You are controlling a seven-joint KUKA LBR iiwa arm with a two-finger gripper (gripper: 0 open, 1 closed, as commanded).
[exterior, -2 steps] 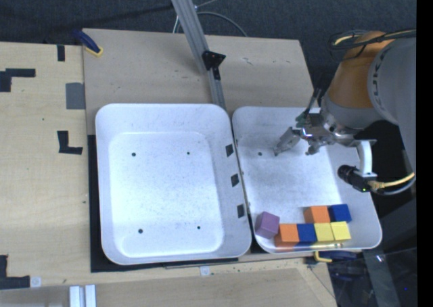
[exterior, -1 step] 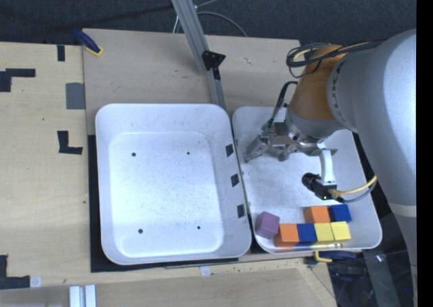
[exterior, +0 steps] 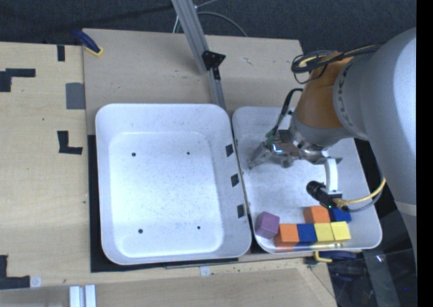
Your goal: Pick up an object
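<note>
On the worktop [exterior: 135,62], the left bin [exterior: 162,184] lies beside the right bin [exterior: 365,231]. My end effector [exterior: 260,155] hangs over the right bin's upper part, grip unreadable. Nearer the front: purple block [exterior: 268,223], orange block [exterior: 289,232], blue block [exterior: 306,232], yellow blocks [exterior: 332,232].

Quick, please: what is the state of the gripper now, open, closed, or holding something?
Gripper: over the right bin, away from the blocks; open or closed cannot be told.

One fixed camera looks down at a slant on both white bins [exterior: 108,184], the arm [exterior: 379,96] entering from the right.
</note>
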